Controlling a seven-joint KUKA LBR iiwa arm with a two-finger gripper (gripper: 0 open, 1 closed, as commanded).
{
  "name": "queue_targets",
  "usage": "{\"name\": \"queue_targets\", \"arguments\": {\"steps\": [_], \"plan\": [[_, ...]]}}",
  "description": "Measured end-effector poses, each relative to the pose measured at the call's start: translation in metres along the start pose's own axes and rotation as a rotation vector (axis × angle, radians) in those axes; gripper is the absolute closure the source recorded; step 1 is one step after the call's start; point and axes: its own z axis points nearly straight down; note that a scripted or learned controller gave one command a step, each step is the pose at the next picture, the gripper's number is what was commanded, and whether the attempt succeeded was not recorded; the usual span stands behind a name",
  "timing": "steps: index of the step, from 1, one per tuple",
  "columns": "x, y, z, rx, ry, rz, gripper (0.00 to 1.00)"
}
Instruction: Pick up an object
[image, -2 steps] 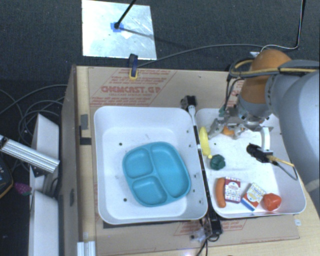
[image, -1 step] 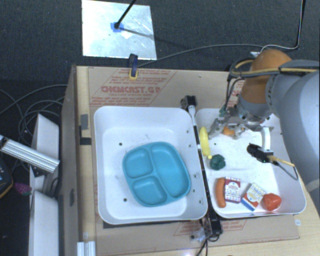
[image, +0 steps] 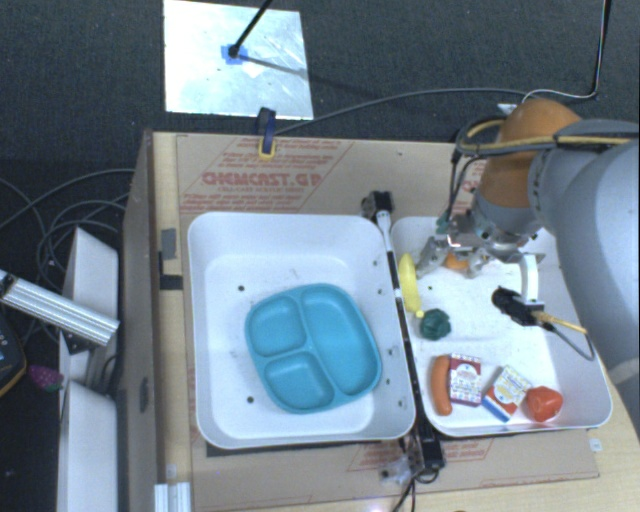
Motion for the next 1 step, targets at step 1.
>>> {"name": "queue_targets", "arguments": {"steps": [1], "plan": [[-0.0046,0.0000,-0.0003,0.001,0.007,-0.001,0.00]]}}
